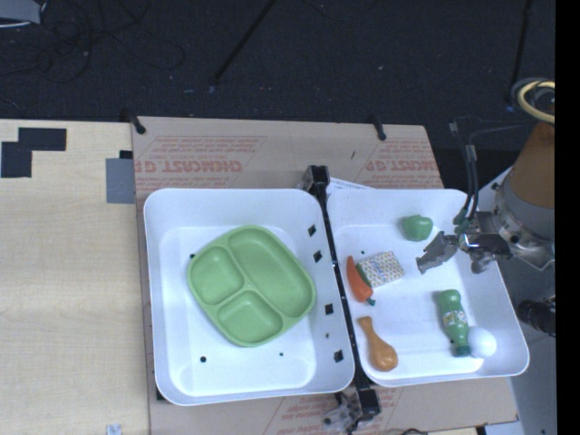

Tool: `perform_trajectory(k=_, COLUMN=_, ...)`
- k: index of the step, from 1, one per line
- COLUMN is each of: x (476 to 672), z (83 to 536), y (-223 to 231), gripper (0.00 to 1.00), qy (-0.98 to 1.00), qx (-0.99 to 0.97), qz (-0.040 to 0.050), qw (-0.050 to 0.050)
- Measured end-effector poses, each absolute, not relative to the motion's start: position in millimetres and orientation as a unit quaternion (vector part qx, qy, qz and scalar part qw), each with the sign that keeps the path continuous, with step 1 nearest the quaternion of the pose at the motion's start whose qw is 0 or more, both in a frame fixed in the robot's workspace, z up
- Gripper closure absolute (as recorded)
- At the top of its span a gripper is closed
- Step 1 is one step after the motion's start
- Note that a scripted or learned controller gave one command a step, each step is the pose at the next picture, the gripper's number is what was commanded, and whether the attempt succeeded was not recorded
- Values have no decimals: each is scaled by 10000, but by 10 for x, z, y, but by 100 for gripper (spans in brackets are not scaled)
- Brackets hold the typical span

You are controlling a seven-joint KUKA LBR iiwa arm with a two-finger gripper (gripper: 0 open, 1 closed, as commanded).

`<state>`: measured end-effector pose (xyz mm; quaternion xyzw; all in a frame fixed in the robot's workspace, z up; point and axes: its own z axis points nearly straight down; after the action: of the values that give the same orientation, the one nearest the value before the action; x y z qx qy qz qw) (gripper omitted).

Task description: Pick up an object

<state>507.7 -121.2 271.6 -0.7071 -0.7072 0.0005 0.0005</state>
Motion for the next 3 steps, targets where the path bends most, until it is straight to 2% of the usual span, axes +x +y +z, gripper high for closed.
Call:
perform_trajectory(k=1, x=5039, z=2277, y=-1194, gripper=0, qy=-7071, qx=-7072, qz=21, qw=33)
perform_trajectory(k=2, x=5054, z=1647, y=-1235, gripper=0, qy=-7068, qx=-7074, qz=27, qw=44)
perform_trajectory(k=3, x=4978, z=1040, y=-1162, gripper=0, qy=-7070, qx=-7072, qz=25, qw=48)
